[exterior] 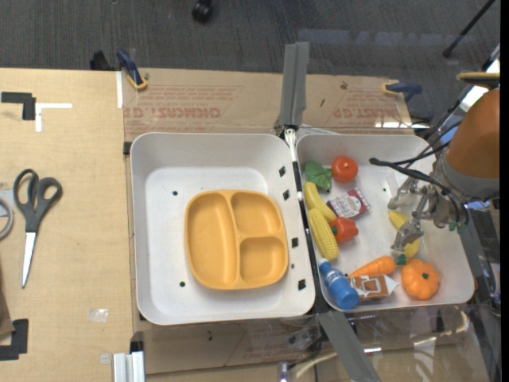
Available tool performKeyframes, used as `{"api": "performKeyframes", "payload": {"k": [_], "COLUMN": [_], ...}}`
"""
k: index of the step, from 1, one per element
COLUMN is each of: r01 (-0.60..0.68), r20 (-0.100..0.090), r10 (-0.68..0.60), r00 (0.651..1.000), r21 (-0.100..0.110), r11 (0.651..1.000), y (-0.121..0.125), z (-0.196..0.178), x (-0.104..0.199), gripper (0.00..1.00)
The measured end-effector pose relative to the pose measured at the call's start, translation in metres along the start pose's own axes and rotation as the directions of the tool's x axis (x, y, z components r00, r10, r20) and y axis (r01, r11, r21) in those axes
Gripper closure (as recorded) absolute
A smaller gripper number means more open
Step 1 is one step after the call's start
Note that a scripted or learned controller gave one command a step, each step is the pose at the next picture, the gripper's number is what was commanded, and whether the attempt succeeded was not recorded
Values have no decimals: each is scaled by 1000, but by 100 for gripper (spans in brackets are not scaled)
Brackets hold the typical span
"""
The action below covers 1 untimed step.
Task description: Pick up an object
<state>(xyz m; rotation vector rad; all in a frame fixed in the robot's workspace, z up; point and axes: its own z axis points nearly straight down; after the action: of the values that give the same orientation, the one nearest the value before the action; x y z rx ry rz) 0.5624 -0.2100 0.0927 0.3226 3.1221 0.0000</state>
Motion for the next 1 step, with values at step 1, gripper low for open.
{"api": "performKeyframes", "payload": {"k": [1], "r01": [4], "r20": [5], "r10": [-4], "r00": [1000], "r21": [1], "r11": [1000], "y": [2], "z": [-10], "x": [-2], "gripper": [100]}}
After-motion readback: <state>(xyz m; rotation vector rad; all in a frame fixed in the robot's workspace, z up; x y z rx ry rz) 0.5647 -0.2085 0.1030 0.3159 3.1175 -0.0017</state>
